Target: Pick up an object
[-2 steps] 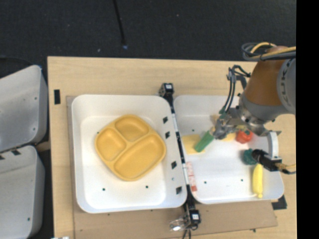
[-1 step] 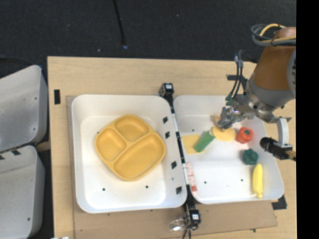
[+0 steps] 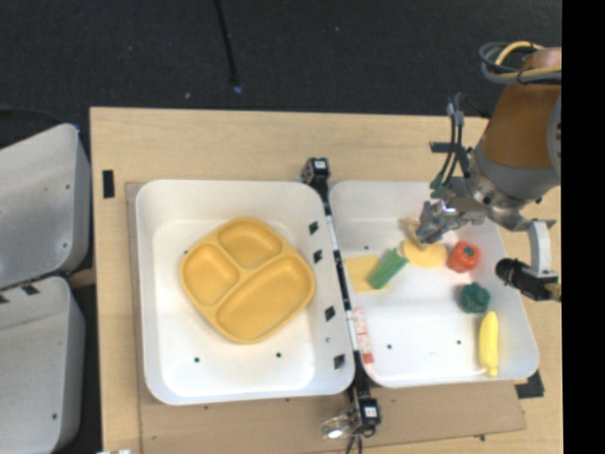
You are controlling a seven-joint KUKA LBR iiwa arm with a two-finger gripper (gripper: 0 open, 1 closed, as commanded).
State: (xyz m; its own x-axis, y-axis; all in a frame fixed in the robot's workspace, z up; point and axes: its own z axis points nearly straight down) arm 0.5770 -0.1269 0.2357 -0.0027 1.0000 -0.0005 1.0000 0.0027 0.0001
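My gripper (image 3: pixel 436 223) hangs over the back of the right bin (image 3: pixel 416 362), below the orange-banded wrist. Just in front of it lies a small yellow piece (image 3: pixel 424 255), close to the gripper's tip; whether they touch I cannot tell. A green block (image 3: pixel 388 269) lies tilted to the left of that piece, partly on a flat pale yellow piece (image 3: pixel 359 272). A red tomato-like toy (image 3: pixel 462 257) sits to the right. Nearer the front are a dark green lump (image 3: pixel 475 298) and a long yellow toy (image 3: pixel 489 341).
The left bin (image 3: pixel 170 357) holds a yellow divided plate (image 3: pixel 248 277). A ridge with black clips (image 3: pixel 331 282) separates the two bins. Bare white floor lies at the front left of the right bin. Cables hang by the wrist (image 3: pixel 454 154).
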